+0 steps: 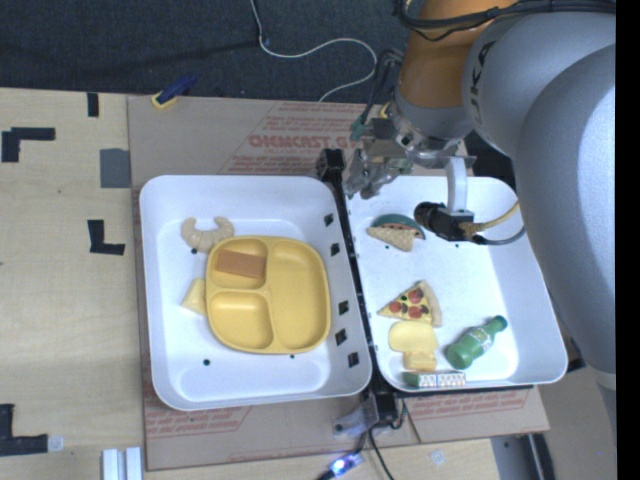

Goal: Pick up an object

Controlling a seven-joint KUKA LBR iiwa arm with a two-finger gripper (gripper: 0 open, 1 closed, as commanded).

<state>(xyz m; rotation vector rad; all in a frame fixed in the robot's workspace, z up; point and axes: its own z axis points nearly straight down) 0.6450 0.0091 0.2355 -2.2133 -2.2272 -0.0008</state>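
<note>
My gripper (372, 176) hangs over the far left corner of the right bin (530, 298), close to the wall between the two bins. Just in front of it lies a taco-like wedge (397, 233) with a dark green edge. Nearer the front of that bin are a pizza slice (412, 303), a pale yellow piece (414, 340) and a green bottle (475, 343) on its side. I see nothing held in the gripper.
The left bin (165, 268) holds a yellow divided plate (285, 303) with a brown slice (241, 262) in one compartment, a croissant (203, 232) behind it and a yellow wedge (194, 294) at its left. A small label strip (436, 379) lies at the right bin's front rim.
</note>
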